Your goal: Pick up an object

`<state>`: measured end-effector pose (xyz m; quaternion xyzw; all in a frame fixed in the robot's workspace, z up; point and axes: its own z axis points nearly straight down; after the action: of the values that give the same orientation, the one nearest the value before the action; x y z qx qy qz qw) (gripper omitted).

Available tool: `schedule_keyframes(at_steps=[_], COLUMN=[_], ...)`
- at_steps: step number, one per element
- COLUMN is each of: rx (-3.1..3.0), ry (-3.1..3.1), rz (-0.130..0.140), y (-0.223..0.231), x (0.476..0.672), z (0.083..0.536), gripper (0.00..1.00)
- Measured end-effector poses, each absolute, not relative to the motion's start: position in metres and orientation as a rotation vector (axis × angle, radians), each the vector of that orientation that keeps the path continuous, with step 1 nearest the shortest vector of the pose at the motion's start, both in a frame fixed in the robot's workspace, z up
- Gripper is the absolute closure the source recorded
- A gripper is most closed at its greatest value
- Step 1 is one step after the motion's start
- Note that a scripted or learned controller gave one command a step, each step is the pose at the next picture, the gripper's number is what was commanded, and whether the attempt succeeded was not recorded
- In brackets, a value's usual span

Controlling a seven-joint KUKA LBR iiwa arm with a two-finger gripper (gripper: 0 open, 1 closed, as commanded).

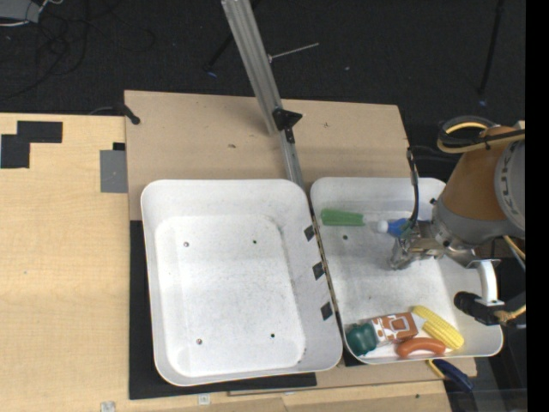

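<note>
Toothbrush (pixel 360 221) end hidden behind pincer (pixel 405 256)

No readable text, no labels or numbers legible (small items' print too blurred)

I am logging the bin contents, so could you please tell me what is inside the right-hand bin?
The right bin holds a green object near its far wall, and a yellow corn-like piece, an orange piece and a dark green item at its near edge. The gripper hides what lies beneath it.

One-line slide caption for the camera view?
Gripper lowered into the right bin near a green item; toys cluster at its front.
</note>
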<state>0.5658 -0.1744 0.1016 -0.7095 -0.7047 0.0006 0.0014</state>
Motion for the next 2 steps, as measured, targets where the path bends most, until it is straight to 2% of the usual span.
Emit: schedule_keyframes(at_steps=[1,2], rx=[-2.228,-2.221], ry=[-2.219,-2.225], rz=[-0.003,-0.003], y=[-0.172,-0.168], x=[0.559,0.564], z=[0.16,0.205], gripper=[1.0,1.0])
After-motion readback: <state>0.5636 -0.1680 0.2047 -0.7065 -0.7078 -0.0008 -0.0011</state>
